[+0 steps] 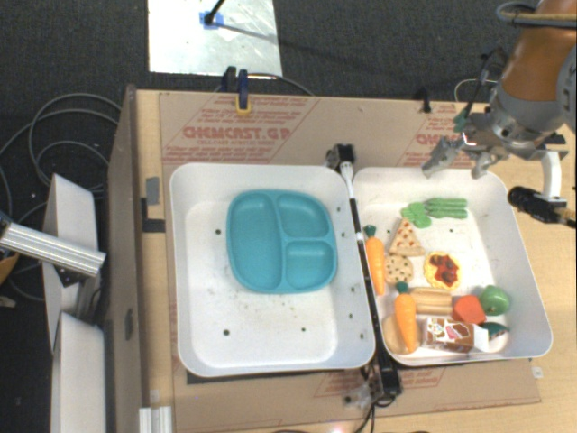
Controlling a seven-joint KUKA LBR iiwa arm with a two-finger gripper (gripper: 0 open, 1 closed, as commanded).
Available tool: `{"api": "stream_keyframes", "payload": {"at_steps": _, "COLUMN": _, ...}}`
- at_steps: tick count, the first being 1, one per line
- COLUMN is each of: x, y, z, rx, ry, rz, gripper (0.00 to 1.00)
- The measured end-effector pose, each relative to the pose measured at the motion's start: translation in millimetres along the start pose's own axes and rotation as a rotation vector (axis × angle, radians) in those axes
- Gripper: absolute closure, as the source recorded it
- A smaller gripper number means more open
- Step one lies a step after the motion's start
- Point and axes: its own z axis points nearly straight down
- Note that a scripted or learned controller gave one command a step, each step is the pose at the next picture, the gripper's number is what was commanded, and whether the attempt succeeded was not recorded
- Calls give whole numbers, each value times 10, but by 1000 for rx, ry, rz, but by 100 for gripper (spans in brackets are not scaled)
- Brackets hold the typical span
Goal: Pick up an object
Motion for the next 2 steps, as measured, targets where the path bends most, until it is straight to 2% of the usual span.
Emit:
{"api": "stream_keyframes", "payload": {"at_steps": 1, "x": 521, "y": -353, "z": 1368, "rx": 12, "ry": 4, "rz": -4, "gripper": 0}}
{"api": "stream_keyframes", "payload": {"at_steps": 2, "x": 366, "y": 169, "z": 1443, "rx": -5, "ry": -1, "rz": -3, "gripper": 0}}
